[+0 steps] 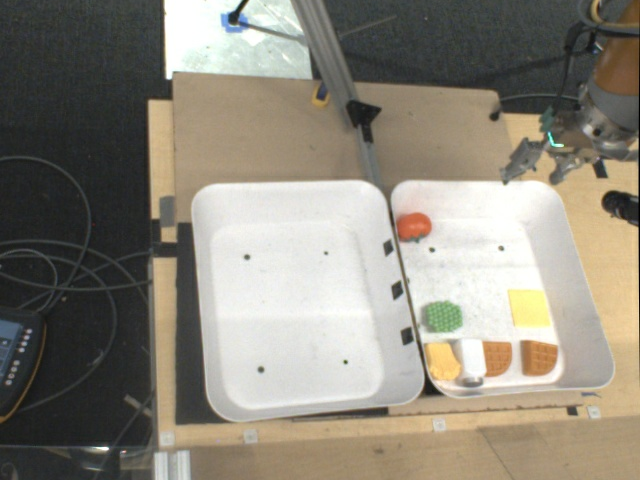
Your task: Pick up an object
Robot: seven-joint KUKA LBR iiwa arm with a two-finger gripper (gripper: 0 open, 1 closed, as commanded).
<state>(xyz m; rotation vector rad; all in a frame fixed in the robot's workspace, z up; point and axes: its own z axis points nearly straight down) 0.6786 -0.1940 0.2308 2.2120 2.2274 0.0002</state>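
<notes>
The arm (612, 78) comes in from the right, up near the top corner. Its gripper (540, 163) hangs just above the far edge of the right bin (575, 268). The two fingers (520, 158) are spread apart, and nothing is between them.

All the things lie in the right bin. A red ball (414, 226) sits near the bin's top left corner, well apart from the gripper. A green ball (443, 316) lies lower down by the left wall. A yellow square (529, 307) lies to its right. Along the front edge sit an orange lump (442, 360), a white tube (470, 358) and two brown waffles (539, 356) in a row. The left bin (290, 298) sits just beside the right bin.
</notes>
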